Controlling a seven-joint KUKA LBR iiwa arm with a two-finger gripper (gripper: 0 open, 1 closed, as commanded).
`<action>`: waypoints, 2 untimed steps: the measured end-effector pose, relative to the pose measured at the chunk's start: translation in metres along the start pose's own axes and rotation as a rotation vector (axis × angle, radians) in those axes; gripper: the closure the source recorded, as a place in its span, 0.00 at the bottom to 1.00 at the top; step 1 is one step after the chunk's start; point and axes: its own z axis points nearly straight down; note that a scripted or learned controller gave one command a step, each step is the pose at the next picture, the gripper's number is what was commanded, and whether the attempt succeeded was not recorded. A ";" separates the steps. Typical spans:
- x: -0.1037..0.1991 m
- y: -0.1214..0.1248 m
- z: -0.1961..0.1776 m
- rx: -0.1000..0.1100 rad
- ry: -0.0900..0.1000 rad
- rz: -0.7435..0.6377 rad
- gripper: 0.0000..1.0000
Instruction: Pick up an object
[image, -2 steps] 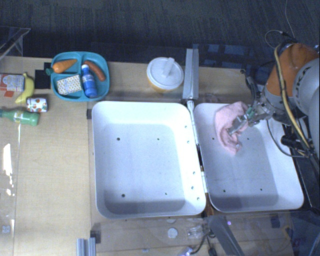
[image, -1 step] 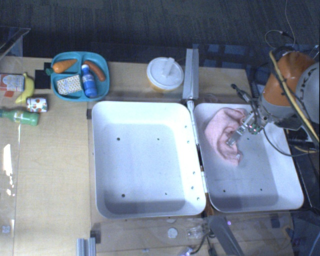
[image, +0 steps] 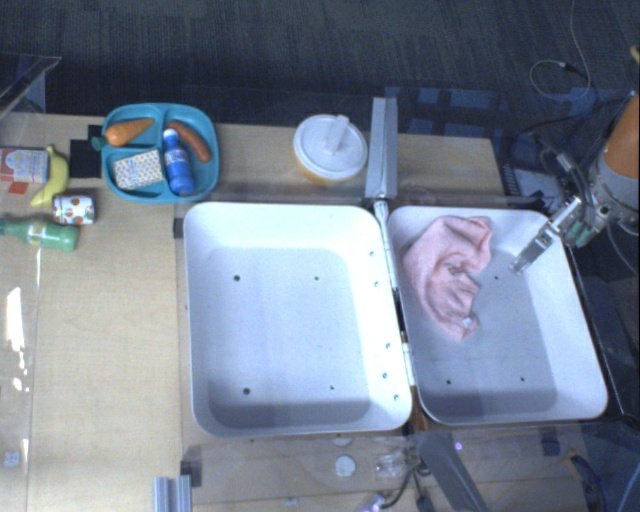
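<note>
A crumpled pink cloth (image: 452, 272) lies in the left half of the right bin (image: 540, 385), close to the divider between the two bins. My gripper (image: 522, 263) hangs over the upper right part of that bin, slanting down and left from the grey wrist at the view's right edge. Its tip is a short way right of the cloth and apart from it. Nothing shows in its grasp.
The left bin (image: 290, 400) sits beside the right one. Behind the bins stand a white lidded cup (image: 330, 147) and a blue tray (image: 160, 152) of toy food. Small toys, a banana and a green bottle (image: 40, 234) lie at the far left.
</note>
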 end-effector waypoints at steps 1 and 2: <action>-0.024 0.016 -0.001 0.001 0.002 -0.041 0.00; 0.032 0.058 0.119 -0.002 0.001 0.043 0.00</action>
